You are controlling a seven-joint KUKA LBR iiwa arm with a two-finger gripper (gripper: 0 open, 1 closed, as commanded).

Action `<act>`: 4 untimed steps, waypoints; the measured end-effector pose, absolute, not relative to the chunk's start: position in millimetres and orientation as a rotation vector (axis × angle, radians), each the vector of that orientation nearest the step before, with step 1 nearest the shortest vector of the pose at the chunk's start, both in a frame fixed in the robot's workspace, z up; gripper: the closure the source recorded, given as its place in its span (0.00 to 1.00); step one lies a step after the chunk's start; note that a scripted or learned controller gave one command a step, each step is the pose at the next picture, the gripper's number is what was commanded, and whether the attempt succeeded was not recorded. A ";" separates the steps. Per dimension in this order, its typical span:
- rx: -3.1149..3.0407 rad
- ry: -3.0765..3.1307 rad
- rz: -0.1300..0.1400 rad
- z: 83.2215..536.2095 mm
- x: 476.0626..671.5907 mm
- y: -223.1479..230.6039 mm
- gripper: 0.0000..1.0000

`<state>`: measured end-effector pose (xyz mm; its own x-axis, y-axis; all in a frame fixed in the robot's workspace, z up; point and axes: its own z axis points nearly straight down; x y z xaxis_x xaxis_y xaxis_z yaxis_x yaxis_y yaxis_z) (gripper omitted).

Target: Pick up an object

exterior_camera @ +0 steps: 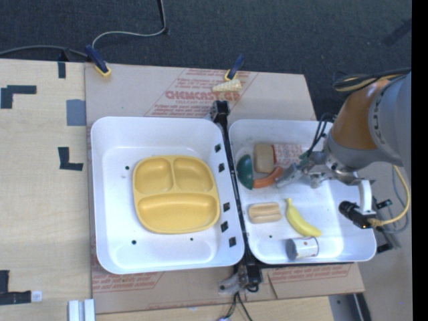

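You've got a yellow divided plate [176,194] in the white left bin [107,199]. Over in the white right bin [348,236]: yellow banana [300,220], tan bread-looking block [264,212], dark green thing [245,170], orange carrot-ish piece [269,178].

Red print is showing on the brown cardboard sheet [194,92] lying under the two bins — at its far edge, beyond the left bin, the big word is reading "CHEMCASTER", tilted, with smaller lines beneath it too small to read. Along the near edge more red lettering is running — too small to make out.
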<state>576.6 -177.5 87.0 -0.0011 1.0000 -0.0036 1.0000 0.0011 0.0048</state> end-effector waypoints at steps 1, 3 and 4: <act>2.217 2.220 0.004 86.6 546.9 -126.1 0.00; 2.216 2.220 0.002 95.8 580.6 -94.9 1.00; 2.217 2.220 0.002 95.6 580.5 -94.8 0.00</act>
<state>580.5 -94.8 95.6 -0.0015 1.0000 -0.0021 1.0000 0.0015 0.0038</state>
